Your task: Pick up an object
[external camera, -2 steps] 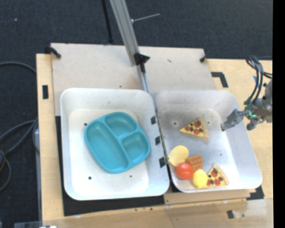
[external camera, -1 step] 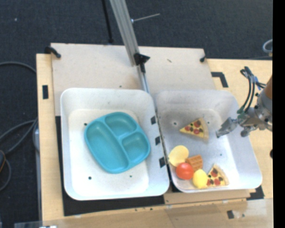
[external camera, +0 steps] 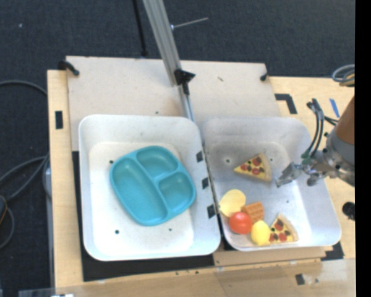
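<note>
The right bin holds toy food. A pizza slice lies near its middle. At the front sit a pale yellow round piece, a red tomato, an orange piece, a yellow lemon and a second pizza slice. My gripper hangs over the right bin's right half, just right of the upper pizza slice and apart from it. It looks open, with nothing between its fingers.
A blue divided plate lies in the left bin. A slanted metal pole rises behind the bins. Cables trail along the arm at the right edge.
</note>
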Motion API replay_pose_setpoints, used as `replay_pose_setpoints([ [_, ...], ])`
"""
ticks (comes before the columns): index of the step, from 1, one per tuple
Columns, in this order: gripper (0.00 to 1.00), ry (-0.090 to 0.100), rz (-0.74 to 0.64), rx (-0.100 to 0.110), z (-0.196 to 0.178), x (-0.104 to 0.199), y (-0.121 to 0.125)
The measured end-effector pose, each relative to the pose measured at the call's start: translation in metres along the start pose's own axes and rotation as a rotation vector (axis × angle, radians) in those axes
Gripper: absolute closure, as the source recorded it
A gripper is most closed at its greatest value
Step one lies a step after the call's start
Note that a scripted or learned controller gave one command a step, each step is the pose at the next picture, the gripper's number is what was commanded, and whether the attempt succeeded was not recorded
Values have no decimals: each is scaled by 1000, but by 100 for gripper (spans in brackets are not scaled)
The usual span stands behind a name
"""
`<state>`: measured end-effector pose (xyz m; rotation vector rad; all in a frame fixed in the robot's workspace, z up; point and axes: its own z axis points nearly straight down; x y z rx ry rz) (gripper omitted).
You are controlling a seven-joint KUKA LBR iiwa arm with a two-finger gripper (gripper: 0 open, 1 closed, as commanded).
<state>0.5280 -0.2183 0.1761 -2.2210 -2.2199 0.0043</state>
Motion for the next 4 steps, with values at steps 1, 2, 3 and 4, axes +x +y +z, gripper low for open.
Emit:
replay_pose_setpoints([
  [1,0,0,0,0,43,-4,-1],
  [2,100,-2,4,-8,29,-5,0],
  [3,100,-2,-2,-10,-23,-3,-7],
  [4,100,-4,-3,-12,-87,-8,-4],
])
